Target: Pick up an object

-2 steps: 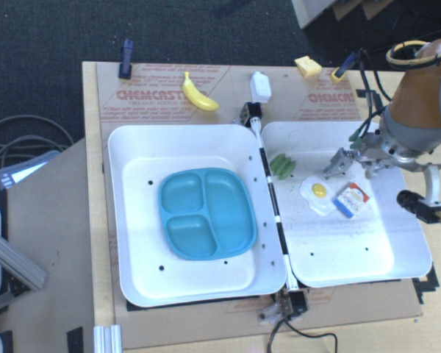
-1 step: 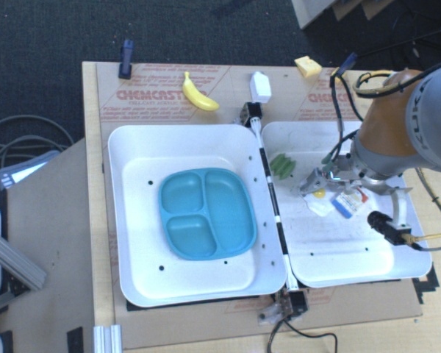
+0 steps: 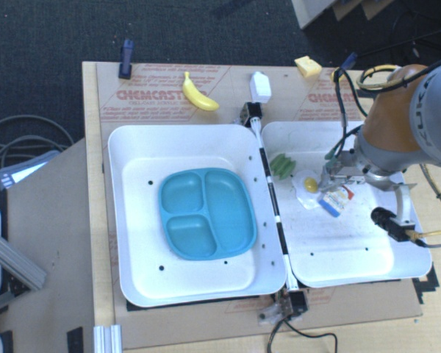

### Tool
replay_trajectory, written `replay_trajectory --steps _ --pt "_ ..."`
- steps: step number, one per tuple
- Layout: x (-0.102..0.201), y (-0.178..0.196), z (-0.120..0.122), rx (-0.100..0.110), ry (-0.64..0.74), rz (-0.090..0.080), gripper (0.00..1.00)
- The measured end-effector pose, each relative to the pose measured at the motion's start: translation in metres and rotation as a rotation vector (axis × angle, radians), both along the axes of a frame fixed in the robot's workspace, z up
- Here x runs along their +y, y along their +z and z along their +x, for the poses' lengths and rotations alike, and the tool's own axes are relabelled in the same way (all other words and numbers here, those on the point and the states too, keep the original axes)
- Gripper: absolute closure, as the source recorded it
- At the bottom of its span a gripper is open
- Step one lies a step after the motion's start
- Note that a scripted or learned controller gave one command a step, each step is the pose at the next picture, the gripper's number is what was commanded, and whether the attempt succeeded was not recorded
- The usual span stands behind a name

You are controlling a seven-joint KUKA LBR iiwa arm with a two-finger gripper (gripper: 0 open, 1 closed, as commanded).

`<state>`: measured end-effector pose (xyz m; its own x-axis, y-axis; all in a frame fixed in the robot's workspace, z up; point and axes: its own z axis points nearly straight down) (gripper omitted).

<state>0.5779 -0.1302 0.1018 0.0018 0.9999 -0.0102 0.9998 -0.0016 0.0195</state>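
Blue-white packet lies slanted, perhaps touching jaws; their opening unclear.

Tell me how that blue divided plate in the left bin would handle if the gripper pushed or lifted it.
The blue divided plate looks like moulded plastic, so probably stiff and light. It lies flat on the left bin's smooth floor, so a push would likely slide it, not tip it. Its low rounded rim gives little to pinch, so a grasp from above may slip.

Two white bins sit side by side — one blue divided plate in the left. One banana and one yellow block lie outside — one green item in the right bin.
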Motion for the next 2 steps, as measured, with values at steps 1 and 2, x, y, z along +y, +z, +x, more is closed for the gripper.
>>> replay_trajectory --steps 1,2 --pt "0.000 0.000 0.000 0.001 0.000 0.000 0.00" --pt "0.000 0.010 0.000 -0.002 -0.001 -0.001 1.00"
